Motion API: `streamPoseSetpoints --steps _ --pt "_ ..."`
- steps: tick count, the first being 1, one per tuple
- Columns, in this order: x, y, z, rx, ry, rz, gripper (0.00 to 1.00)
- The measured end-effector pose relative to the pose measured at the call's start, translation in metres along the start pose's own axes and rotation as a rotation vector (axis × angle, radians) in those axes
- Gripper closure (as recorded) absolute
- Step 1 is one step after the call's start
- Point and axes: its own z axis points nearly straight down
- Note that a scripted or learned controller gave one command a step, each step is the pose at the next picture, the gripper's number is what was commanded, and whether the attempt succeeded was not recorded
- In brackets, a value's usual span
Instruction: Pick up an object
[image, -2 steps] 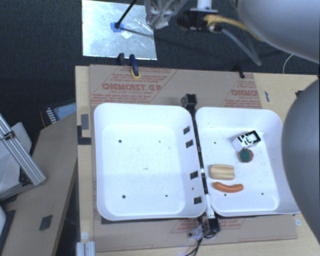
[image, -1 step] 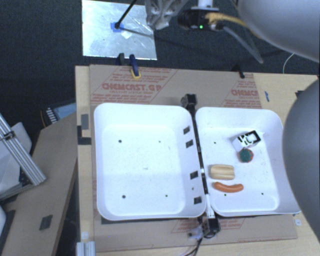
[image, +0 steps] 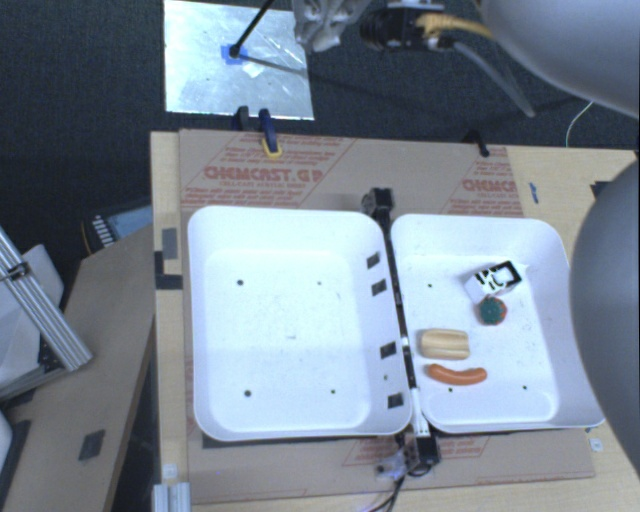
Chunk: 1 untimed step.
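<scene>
Nothing picked yet, I judge: bun (image: 443, 344), sausage (image: 457, 375) lie in right bin (image: 540, 400). Gripper (image: 322, 30) top centre; can't tell its state.

From my remote seat, the two shallow white bins (image: 290, 330) look like smooth, slightly glossy plastic. Under them the tan printed board (image: 300, 165) reads as matt cardboard. The silvery square sheet (image: 238, 60) behind looks like shiny, creased metal foil. The small orange sausage-shaped toy (image: 457, 375) appears glossy.
</scene>
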Motion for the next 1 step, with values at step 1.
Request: streamPoseSetpoints --steps 1 --pt "0.0002 0.0000 -0.0113 -0.002 0.000 -0.005 1.00"
